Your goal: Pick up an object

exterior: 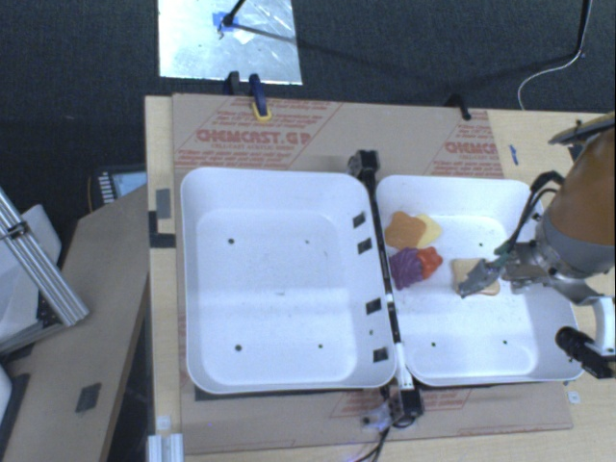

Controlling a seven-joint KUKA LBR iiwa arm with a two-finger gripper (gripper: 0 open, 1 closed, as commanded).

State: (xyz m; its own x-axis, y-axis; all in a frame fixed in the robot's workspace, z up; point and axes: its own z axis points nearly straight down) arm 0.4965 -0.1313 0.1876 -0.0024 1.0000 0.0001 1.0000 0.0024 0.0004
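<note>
My tool (478,279) sits low over the flat tan wafer-like piece (481,277) for a grab. I cannot tell whether it grips.

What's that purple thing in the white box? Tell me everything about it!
The purple thing is a small lumpy toy, maybe a bunch of grapes, though it is too blurry to be sure. It looks soft or plastic, with a bumpy outline. It lies flat in the right bin, close to the bin's left wall. An orange piece sits just above it and a small red piece presses against its right side. The robot's hand is off to its right, apart from it.
</note>
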